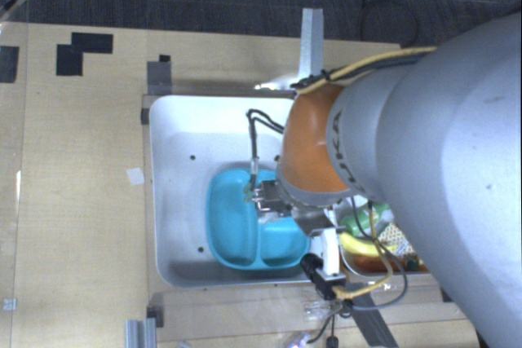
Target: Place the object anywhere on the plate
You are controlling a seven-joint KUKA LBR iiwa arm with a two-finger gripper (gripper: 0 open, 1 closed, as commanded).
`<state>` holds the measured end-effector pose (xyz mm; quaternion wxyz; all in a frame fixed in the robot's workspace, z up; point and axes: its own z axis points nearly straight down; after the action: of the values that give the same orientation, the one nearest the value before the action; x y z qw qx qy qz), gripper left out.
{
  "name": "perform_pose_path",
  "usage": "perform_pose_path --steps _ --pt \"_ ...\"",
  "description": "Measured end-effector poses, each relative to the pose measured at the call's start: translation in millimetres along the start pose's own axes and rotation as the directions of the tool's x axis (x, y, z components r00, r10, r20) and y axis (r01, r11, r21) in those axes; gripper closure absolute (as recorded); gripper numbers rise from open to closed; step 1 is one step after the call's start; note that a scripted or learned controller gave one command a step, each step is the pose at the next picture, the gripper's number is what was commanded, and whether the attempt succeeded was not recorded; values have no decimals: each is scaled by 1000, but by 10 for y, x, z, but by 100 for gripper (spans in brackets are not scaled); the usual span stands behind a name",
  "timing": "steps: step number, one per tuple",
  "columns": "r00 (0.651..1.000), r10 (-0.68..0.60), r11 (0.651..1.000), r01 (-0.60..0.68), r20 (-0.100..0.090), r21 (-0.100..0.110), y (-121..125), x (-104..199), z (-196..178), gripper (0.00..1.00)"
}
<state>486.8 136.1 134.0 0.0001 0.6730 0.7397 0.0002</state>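
A blue plate with a divider ridge lies in the left white bin, toward its front right. My gripper hangs over the plate's right half, mostly hidden beneath the orange-banded wrist. No object can be made out at the gripper from this angle. A yellow banana lies in the right bin, just beyond the plate's right side.
The big grey arm covers most of the right bin. Beside the banana are a green item and a patterned piece. Black cables loop off the wrist above the left bin. Bare bin floor lies left of and behind the plate.
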Motion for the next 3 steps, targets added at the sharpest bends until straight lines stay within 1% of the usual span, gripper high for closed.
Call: perform_pose_path --steps 1,2,3 --pt "983 186 982 -186 -17 -44 116 -168 241 100" --pt "946 323 946 -323 -6 -22 652 -69 384 100" --pt "950 312 950 -312 -7 -24 663 -60 276 100"
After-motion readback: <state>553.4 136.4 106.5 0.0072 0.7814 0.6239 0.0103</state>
